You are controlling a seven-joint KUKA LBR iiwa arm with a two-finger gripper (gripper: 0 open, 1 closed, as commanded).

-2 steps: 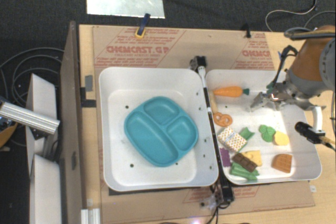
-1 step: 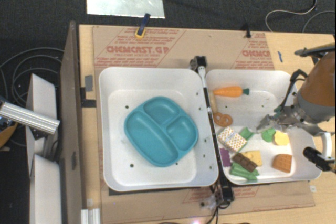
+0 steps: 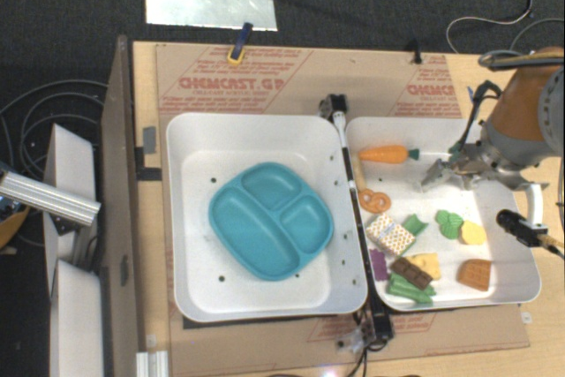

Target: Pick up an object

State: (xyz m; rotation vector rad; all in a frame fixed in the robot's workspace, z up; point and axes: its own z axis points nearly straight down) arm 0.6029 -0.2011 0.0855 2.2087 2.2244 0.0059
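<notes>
My gripper (image 3: 444, 173) hangs over the far part of the right bin (image 3: 516, 291), just right of the green end of a toy carrot (image 3: 385, 154). Its fingers look spread and hold nothing. Below it on the bin floor lie a pretzel (image 3: 374, 201), a checkered cracker (image 3: 391, 234), a green broccoli piece (image 3: 448, 223), a yellow piece (image 3: 473, 233), a brown chocolate bar (image 3: 411, 271), a cheese wedge (image 3: 429, 263), a green pod (image 3: 411, 288) and an orange toast (image 3: 474, 275).
A teal divided plate (image 3: 271, 219) lies in the left bin (image 3: 190, 146). The arm's grey and orange body (image 3: 530, 115) stands over the right bin's far right corner. A black part (image 3: 521, 227) juts over its right rim.
</notes>
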